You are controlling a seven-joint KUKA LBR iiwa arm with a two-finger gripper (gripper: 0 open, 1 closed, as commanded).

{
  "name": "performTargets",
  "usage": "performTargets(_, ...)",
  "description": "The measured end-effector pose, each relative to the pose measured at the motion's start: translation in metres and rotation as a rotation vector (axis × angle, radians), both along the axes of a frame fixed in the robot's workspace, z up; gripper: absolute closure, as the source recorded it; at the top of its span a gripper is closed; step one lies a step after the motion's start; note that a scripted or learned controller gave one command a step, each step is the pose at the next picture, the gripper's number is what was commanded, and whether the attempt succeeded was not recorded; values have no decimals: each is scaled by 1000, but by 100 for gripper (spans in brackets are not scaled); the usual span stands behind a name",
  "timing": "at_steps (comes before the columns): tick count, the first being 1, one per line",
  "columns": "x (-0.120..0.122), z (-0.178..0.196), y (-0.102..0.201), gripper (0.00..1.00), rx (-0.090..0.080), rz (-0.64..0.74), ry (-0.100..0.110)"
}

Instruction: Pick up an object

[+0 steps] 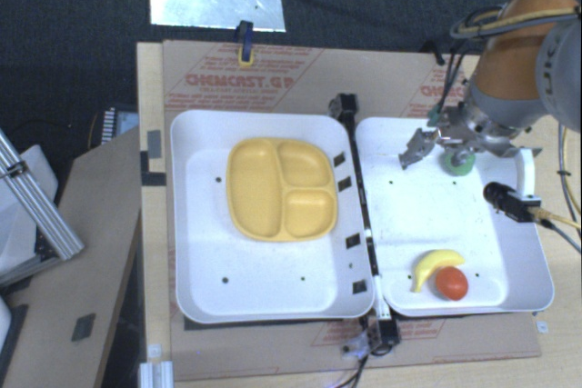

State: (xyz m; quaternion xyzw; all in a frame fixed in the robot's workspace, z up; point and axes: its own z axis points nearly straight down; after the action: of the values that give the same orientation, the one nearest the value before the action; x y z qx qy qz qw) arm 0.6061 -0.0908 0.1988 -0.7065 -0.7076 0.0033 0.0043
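My gripper point(435, 141) hangs low over far end of right bin point(400, 218), touching nothing; whether open or closed, cannot tell. Green object point(459, 163) just beside it, partly under my wrist. Banana point(435, 266) and tomato point(451, 283) together at bin's near end. Best move: centre over green object, descend straight. Arm slants in, wrist tilted down.
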Motion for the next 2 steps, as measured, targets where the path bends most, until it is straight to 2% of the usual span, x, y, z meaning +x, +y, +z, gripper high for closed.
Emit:
performTargets(1, 3, 6, 0, 0, -1, 2, -12)
performTargets(2, 2, -35, 4, 0, -1, 1, -9)
